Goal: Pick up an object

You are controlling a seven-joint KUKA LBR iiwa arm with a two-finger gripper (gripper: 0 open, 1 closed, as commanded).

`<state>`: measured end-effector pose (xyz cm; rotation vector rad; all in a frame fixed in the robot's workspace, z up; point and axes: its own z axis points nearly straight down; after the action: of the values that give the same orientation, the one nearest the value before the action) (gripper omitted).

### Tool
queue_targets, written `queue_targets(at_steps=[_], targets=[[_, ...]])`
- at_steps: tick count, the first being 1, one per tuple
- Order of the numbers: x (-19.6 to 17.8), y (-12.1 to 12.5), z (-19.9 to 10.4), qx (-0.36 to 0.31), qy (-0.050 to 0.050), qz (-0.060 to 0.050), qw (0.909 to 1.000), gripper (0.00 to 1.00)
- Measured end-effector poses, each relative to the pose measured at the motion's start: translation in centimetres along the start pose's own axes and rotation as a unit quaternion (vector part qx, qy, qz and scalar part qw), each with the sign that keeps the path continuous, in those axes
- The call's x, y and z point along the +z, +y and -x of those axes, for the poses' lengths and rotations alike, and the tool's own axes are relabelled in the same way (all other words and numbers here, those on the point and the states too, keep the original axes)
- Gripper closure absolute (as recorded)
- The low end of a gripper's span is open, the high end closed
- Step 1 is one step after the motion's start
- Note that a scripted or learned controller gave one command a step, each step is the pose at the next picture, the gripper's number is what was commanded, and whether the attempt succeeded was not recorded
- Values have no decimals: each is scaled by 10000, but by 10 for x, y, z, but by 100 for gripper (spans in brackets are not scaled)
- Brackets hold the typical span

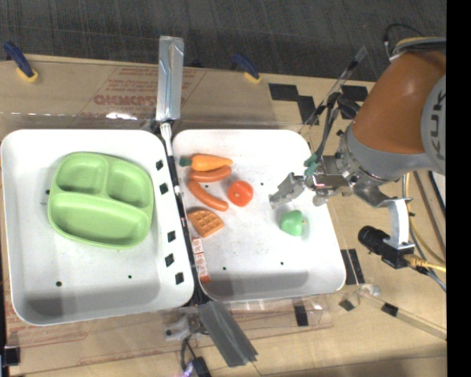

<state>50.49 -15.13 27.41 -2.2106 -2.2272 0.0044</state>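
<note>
Above the right-hand white bin (322, 267), the grey KUKA arm (400, 108), its glossy orange band rounded like a dome, reaches in from three o'clock and holds its two-finger gripper (286, 191) over the bin's smooth plastic floor. Whether the metal fingers are apart or together cannot be told from this slanted overhead angle, and nothing is seen between them. Just below the gripper, toward six o'clock, lies a small rounded green toy (293, 224), apart from the fingertips. At nine o'clock from the gripper sits a cluster of play food: an orange carrot (209, 162) with a green tip, a reddish sausage-shaped piece (208, 177) touching it, another elongated orange piece (209, 196) lying diagonally, a round red tomato (240, 193), and a brown square waffle (206, 223) with a gridded surface. Across the divider, the left bin (23, 281) carries a matte light-green sectioned plate (101, 199) with three rounded compartments. Both bins rest on a brown cardboard-covered bench (377, 336).
</note>
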Motion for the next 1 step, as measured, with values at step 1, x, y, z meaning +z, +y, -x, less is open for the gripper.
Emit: queue_targets(at_steps=[1], targets=[[160, 42, -45, -1154, 3, -10, 9933, 0]])
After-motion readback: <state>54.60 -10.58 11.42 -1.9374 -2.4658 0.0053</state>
